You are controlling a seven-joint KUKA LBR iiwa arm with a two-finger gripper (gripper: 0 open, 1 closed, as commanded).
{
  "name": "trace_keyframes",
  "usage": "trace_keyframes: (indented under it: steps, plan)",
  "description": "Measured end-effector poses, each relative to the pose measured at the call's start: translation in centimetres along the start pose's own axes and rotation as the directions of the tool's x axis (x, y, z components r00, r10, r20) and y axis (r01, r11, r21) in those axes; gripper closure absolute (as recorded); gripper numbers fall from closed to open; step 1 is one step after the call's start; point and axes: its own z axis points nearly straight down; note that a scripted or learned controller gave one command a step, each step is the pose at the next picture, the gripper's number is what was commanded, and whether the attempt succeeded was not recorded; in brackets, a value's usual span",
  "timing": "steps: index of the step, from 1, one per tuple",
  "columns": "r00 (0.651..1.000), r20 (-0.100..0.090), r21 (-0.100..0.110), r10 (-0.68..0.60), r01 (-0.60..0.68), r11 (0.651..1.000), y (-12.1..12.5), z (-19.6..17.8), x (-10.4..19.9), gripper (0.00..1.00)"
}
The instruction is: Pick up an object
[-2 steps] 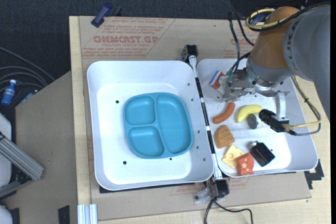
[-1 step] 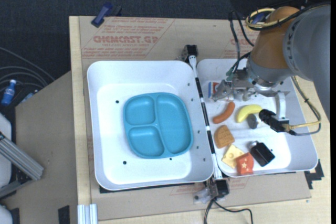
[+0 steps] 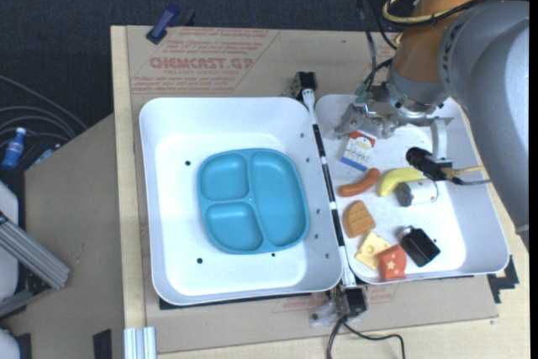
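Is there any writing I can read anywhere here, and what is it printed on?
"CHEMCAST G P", red print on the brown board under the bins; the last letters are unclear.
Smaller red lines around it: too blurred to read.
Small white carton in the right bin: printing too small to read.

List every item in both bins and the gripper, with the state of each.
Blue divided plate: flat in left bin, nothing on it.
Small carton: lying below gripper.
Sausage: lying, loose.
Banana: lying, loose.
Cookie: flat.
Cheese wedge: flat.
Black block: lying.
Gripper: over right bin, holding nothing visible.
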Motion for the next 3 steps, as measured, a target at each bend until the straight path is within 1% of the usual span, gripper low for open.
trace_keyframes:
  steps: [1,2,3]
  plan:
    - [1.000,0.000,-0.002,-0.001,0.001,1.000,0.1,-1.0,0.0,1.00]
    - [1.000,-0.001,0.002,-0.001,0.001,1.000,-5.9,-10.0,5.4,1.00]
    - [1.000,-0.001,0.004,0.000,0.000,1.000,-14.4,-14.8,10.4,1.00]
